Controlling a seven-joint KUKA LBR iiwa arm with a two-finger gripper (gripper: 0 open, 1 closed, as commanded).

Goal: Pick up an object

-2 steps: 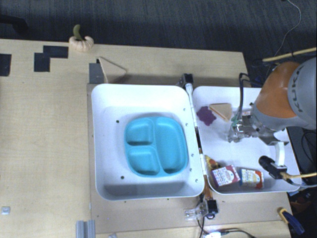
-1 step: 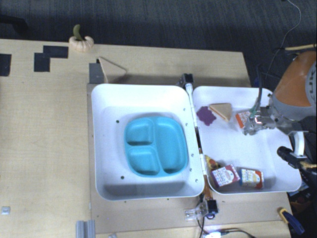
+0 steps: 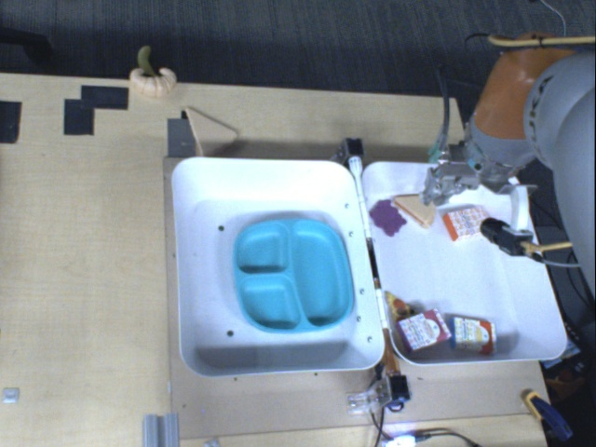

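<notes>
My gripper (image 3: 436,192) hangs over the back of the right bin (image 3: 521,296), its tip just above the right end of a tan wedge (image 3: 415,210) that looks like toy bread. A purple piece (image 3: 386,217) lies against the wedge's left side. Just right of the gripper lies a small red and white packet (image 3: 464,222). Nothing is visibly lifted off the bin floor.
A blue divided tray (image 3: 293,273) lies in the left bin (image 3: 200,250). At the right bin's front edge lie a red-labelled packet (image 3: 424,330) and a small bottle (image 3: 472,333). A black part (image 3: 506,236) with a cable sticks out beside the arm. A small gourd (image 3: 152,80) sits on the bench, far left.
</notes>
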